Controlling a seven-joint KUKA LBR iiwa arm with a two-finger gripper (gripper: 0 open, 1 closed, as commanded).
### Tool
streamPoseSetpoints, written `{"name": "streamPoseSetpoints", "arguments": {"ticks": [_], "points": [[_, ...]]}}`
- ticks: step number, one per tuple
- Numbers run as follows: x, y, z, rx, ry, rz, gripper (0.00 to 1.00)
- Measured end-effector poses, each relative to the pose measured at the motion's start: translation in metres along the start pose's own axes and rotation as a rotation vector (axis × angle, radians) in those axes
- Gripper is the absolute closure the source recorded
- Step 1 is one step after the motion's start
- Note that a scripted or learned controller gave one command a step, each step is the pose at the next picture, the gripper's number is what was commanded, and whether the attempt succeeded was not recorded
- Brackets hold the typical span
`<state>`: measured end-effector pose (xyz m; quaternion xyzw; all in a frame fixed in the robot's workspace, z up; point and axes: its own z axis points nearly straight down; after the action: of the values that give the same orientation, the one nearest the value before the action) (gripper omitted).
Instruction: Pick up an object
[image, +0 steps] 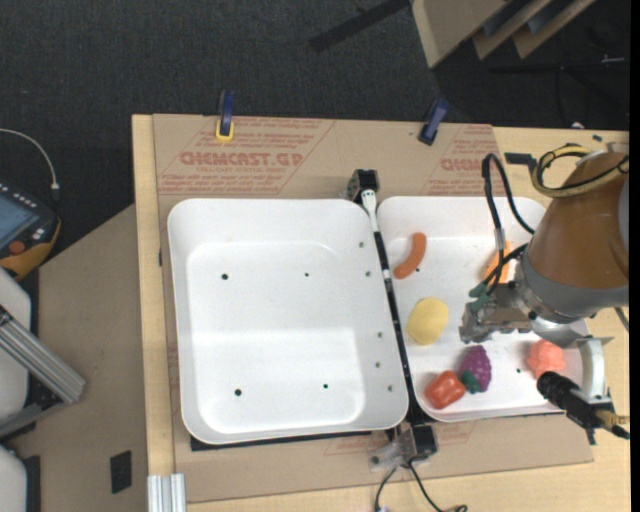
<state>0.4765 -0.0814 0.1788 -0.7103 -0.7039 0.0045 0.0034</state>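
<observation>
while the gripper (480, 328) hangs low in the right bin (450, 215), whether it is released or clenched cannot be told. a purple object (478, 367) lies just beneath it, beside a red one (446, 388); a yellow lemon (428, 320) sits near its left.

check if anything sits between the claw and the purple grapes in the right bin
Nothing visible does. The claw hangs just above the purple grapes, with only bare white floor of the right bin between them. The red pepper touches the grapes' left side, which may crowd a grasp.
</observation>
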Motion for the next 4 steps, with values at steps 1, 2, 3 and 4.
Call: {"name": "streamPoseSetpoints", "arguments": {"ticks": [1,2,3,4], "points": [[0.04,0.003,-0.11,-0.023,0.002,-0.015,1.0],[0.1,0.001,-0.105,-0.012,0.003,-0.016,1.0],[0.018,0.001,-0.064,-0.006,0.001,-0.002,1.0],[0.068,0.002,-0.121,-0.018,0.003,-0.015,1.0]]}}
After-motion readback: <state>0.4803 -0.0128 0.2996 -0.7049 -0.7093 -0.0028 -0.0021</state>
